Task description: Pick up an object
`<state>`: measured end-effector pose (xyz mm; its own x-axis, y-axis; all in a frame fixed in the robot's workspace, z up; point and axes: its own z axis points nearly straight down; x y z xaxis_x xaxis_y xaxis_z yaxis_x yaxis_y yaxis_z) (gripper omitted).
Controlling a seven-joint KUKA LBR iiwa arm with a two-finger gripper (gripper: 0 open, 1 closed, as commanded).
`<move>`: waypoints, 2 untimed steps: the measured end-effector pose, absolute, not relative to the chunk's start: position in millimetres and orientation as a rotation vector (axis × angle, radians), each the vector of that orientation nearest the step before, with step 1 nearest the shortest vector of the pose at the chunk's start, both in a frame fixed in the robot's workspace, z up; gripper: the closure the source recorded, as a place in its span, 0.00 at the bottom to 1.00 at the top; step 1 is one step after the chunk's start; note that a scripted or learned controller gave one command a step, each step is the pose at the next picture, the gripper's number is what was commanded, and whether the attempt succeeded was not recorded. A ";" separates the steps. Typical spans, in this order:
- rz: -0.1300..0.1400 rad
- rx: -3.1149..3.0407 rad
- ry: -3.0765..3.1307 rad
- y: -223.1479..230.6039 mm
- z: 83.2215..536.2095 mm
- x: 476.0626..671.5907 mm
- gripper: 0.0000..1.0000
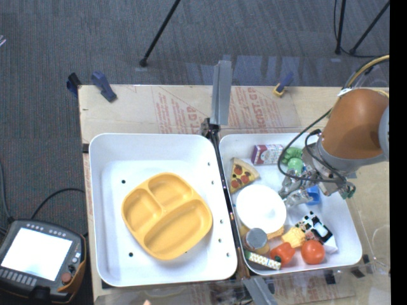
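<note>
Two bins: side by side on the surface [191, 110], the left bin [105, 170] and the right bin [353, 230] are seen touching along a shared middle edge.
Nearest edge: a teach pendant [39, 259] with a lit screen is seen at the lower left, off the surface.
Left bin contents: a yellow divided plate [166, 215] is laid flat near the middle.
Right bin, near end: a red tomato [312, 251], a red pepper [283, 253], a yellow piece [294, 236], a black-and-white toy [316, 226], a grey-lidded can [257, 239] and a small patterned bar [263, 260] are crowded together.
Right bin, middle: a white bowl [261, 208] is set just beside the jaws, with a pizza slice [241, 174] to its far left.
Right bin, far end: a small carton [268, 154] and a green object [293, 159] are placed close together.
Task object: a blue block [312, 194] is seen just beside the jaws [296, 192], partly covered by them.
Jaws: lowered into the right bin among clutter; how far they are parted, and whether anything is held, cannot be told.
Arm: the orange band [353, 126] is cut off at the right.
Far side: clamps [102, 86] are fixed to the surface edge, and tripod legs [162, 27] are seen on the carpet beyond.
</note>
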<state>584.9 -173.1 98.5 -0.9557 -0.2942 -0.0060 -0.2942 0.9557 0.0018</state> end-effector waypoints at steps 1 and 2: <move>0.004 -0.467 3.101 -173.0 98.5 584.9 0.00; 0.004 -0.469 3.097 -171.9 109.1 586.4 1.00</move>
<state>586.4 -171.9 109.1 -0.9550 -0.2963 -0.0101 -0.2963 0.9551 0.0014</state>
